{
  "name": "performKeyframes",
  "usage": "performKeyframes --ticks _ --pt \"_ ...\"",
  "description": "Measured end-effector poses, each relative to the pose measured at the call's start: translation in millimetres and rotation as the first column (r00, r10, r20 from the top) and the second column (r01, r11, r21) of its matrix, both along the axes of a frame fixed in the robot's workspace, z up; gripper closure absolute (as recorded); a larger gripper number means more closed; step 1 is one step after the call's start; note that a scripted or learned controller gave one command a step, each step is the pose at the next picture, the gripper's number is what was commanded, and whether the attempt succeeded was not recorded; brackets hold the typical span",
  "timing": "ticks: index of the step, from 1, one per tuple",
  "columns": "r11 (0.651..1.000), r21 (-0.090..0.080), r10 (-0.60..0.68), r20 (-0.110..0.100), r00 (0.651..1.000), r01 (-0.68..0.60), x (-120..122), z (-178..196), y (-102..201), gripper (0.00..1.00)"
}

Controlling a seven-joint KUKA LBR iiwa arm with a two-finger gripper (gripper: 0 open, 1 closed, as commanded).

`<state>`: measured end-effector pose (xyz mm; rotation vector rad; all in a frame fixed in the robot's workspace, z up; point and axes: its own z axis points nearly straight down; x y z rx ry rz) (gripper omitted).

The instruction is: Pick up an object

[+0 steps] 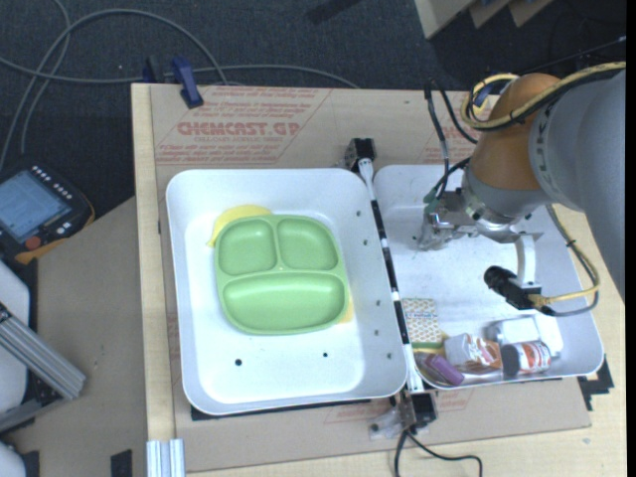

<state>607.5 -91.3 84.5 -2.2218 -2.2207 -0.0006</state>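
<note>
Red print reading "CHEMCAST GP" runs across the cardboard sheet [238, 127].

Brown cardboard sheet with red print [248, 127] spreads left of and above the gripper [437, 229]. Small black clip [360, 152] sits near, up-left of the gripper; a second black clip [412, 410] sits well below it. Blue plastic clamp [185, 80] is far up-left at the cardboard edge. Black handheld pendant with lit screen [35, 212] is far left. Grey looped cable [89, 28] lies on dark carpet, far up-left. Silver aluminium rail [40, 356] is far down-left.
</note>
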Motion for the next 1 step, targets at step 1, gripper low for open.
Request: performKeyframes --ticks 1 --pt "1.0 -0.001 0.001 0.001 1.0 -0.001 15.1 0.2 -2.8 1.0"
